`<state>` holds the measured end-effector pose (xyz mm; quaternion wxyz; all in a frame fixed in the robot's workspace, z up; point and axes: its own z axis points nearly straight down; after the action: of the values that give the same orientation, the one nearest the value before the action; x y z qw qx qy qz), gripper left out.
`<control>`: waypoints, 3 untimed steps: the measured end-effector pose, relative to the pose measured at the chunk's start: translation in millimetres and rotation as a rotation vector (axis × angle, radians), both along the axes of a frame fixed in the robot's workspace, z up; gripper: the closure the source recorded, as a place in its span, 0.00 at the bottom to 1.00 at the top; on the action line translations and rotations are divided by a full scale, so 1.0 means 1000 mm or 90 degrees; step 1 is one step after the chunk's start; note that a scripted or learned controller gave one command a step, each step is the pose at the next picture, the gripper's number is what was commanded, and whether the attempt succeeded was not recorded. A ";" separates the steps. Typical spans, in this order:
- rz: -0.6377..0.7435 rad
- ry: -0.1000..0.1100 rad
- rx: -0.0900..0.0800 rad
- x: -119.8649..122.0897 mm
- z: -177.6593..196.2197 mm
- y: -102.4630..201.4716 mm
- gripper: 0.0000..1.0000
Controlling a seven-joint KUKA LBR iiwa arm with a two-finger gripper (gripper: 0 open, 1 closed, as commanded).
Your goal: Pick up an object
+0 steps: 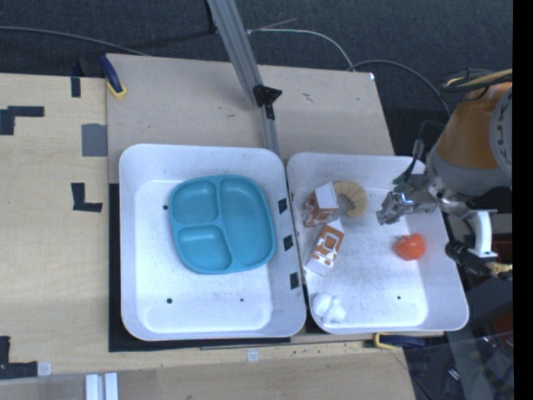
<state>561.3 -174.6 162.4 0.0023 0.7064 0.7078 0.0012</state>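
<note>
Right white bin (433,307), orange ball (409,246) just below jaws, jaw state unclear

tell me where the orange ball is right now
The orange ball lies in the right bin, near its right wall, just below and to the right of the gripper.

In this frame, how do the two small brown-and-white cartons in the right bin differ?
The upper carton sits near the bin's back, touching the tan ring-shaped object; the lower carton lies alone nearer the middle. The upper one looks squat, with a white top face showing; the lower one looks longer and lies flat, tilted diagonally. Both have brown-and-white print and rest near the right bin's left wall.
</note>
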 end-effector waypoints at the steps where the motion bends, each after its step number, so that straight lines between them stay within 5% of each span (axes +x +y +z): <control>1: 0.000 0.001 0.000 0.011 0.051 -0.003 1.00; 2: 0.000 0.001 0.000 0.011 0.080 -0.003 1.00; 3: 0.003 0.003 0.002 0.014 0.088 0.049 1.00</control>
<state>575.0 -125.8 250.0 -0.0006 0.7050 0.7092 0.0008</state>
